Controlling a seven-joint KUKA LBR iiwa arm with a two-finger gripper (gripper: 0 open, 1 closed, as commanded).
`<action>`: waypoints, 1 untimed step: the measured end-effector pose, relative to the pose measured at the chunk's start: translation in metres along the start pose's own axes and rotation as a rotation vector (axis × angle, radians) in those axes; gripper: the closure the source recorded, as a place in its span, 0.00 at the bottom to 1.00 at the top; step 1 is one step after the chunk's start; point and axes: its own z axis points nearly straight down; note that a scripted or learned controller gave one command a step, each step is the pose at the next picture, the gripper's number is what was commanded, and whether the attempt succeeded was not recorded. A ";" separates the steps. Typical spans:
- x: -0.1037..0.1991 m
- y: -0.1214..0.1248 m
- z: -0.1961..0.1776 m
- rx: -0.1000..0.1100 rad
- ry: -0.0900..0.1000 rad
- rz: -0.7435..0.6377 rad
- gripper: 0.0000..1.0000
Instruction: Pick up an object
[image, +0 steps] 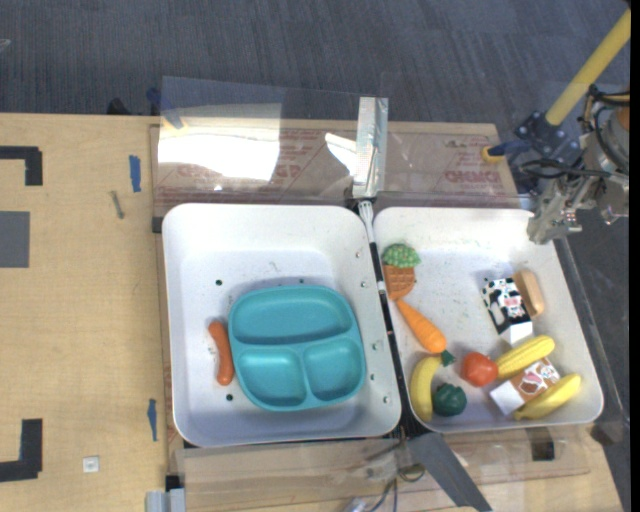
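Gripper: the gripper (548, 226) hung at the upper right, over the far right corner of the right bin (455, 235), above and apart from the toys; how its jaws stood could not be told, and nothing showed in its grasp.
Arm: cables and a yellow bar (592, 62) sat above the wrist at the top right.
Right bin, near the divider: a carrot with a green top (399, 268) lay against the left wall, and a plain orange carrot (423, 326) lay slantwise just below it.
Right bin, right side: a black-and-white carton (506, 302) lay beside a tan bread roll (530, 293), the two touching.
Right bin, near edge: a yellow banana (423, 386), a dark green vegetable (449, 399), a red tomato (479, 369), two more yellow pieces (527, 353) and a small white box (520, 385) were crowded together.
Left bin: a teal divided tray (296, 346) lay in the middle of the left bin (200, 240), with an orange sausage (222, 352) just beside its left edge.
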 end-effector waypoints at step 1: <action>-0.010 0.041 0.137 -0.007 0.027 0.227 1.00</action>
